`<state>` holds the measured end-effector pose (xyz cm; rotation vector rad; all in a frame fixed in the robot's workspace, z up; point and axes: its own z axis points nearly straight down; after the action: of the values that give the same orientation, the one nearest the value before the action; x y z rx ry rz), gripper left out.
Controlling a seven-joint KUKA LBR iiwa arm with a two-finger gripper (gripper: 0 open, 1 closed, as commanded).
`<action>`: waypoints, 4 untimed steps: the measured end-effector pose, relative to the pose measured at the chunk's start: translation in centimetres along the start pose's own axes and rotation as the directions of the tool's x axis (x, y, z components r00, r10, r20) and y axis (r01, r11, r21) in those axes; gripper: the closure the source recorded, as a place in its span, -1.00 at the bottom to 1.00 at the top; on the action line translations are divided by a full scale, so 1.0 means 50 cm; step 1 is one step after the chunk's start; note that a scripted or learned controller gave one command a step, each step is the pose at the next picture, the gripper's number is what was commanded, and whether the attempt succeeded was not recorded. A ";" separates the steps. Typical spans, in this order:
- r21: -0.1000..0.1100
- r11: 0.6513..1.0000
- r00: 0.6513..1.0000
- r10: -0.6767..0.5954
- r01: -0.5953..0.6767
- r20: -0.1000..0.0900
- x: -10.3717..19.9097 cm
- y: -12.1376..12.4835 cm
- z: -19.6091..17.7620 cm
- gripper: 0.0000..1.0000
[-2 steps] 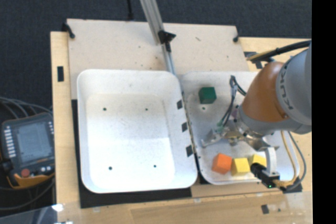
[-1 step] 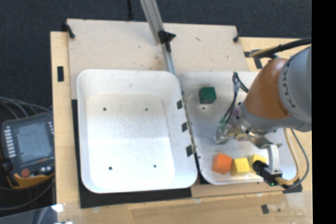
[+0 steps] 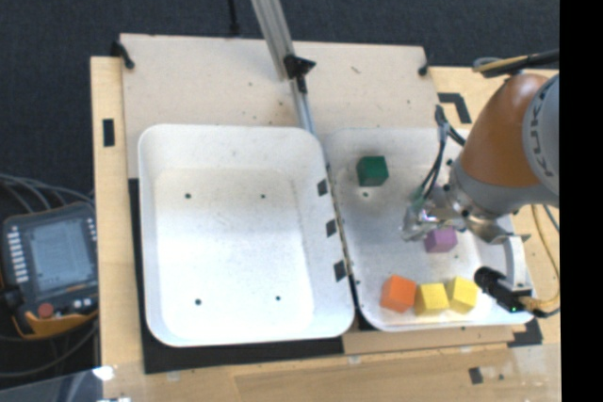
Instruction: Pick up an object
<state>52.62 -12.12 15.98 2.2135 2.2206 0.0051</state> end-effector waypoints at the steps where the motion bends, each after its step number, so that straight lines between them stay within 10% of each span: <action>1: -0.001 1.000 1.000 0.001 -0.001 0.000 -0.012 0.023 -0.106 1.00; 2: -0.002 1.000 1.000 0.000 0.000 0.000 -0.015 0.027 -0.214 1.00; 4: 0.005 1.000 1.000 -0.005 0.005 -0.003 0.184 0.039 -0.196 1.00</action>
<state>54.47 -2.89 25.76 2.2124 2.2296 0.0030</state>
